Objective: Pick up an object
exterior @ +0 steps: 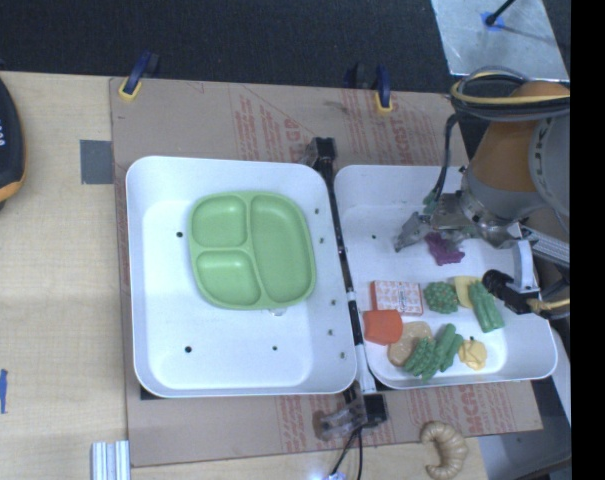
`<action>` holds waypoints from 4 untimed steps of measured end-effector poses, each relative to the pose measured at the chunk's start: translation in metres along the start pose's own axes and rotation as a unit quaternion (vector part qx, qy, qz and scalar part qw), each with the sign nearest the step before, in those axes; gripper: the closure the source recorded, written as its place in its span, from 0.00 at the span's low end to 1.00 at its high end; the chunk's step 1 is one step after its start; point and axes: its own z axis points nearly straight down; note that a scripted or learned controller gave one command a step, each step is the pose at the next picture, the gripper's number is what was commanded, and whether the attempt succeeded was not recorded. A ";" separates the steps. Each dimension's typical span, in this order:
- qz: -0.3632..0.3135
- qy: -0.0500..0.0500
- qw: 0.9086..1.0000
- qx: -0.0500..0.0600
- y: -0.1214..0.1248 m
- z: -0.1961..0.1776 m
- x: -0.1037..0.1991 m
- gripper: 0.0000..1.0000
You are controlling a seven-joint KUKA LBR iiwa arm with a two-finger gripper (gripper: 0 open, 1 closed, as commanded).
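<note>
Tan croissant [445,446] on bench, purple toy [445,248] just under spread-fingered tool [429,230], ungripped

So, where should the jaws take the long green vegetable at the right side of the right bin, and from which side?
Probably at the middle of the long green vegetable, coming straight down. It lies flat and narrow, so the jaws should close across its short width. The yellow piece sits close on one side, so clearance there is tight.

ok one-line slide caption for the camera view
Grey arm's claw over a small purple toy in the right white bin; divided green plate in the left bin.
</note>
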 end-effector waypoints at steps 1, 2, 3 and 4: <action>0.005 -0.004 1.000 -0.004 0.008 -0.053 -0.058 0.00; 0.001 -0.001 1.000 0.000 -0.005 0.002 -0.016 0.00; 0.001 -0.002 1.000 -0.001 -0.004 -0.012 -0.019 1.00; 0.001 -0.002 1.000 -0.001 -0.004 -0.011 -0.019 0.00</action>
